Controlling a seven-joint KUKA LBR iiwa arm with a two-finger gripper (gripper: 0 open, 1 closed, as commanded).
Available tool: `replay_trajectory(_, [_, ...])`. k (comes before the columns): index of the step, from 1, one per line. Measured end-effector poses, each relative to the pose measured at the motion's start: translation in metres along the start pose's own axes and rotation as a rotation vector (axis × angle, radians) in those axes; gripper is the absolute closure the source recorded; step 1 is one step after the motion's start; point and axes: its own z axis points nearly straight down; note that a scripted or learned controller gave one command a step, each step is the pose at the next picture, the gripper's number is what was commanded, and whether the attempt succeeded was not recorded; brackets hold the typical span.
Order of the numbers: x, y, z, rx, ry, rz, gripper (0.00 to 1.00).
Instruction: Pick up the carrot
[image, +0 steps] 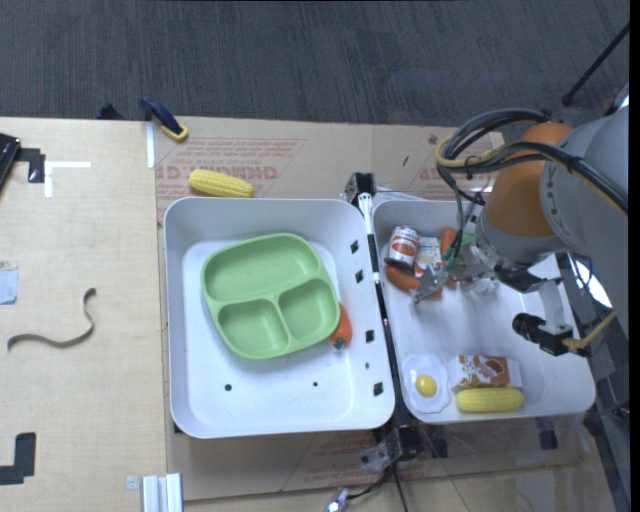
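In the camera view, my jaws (432, 288) hang low in the right bin (560, 395), and that is where the trouble starts. What I take for the carrot (341, 326) is in the left bin (270, 415). It is an orange thing with a green end, wedged against the right edge of the green plate (270, 295) near that bin's right wall. The wall between the 2 bins lies between it and me, so it is well apart from my jaws, off to their left and slightly nearer the front.

Just beside my jaws lies an orange piece (399, 279), partly under a small can (403, 243). I cannot tell whether it is a 2nd carrot or something else.

The first risk is that I close here and lift the wrong thing, or nudge the can and come up with nothing. If I cross to the left bin, the risk is different. The carrot sits so tight to the plate's rim that one side of my jaws could land on the plate and push the carrot away.

I cannot tell how far my jaws are open, and I see nothing held in them.
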Motion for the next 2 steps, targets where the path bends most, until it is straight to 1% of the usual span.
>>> replay_trajectory(1, [-0.015,-0.022,-0.100,0.000,0.000,-0.176,0.00])
replay_trajectory(2, [0.011,-0.071,-0.004,0.003,0.003,-0.068,0.00])
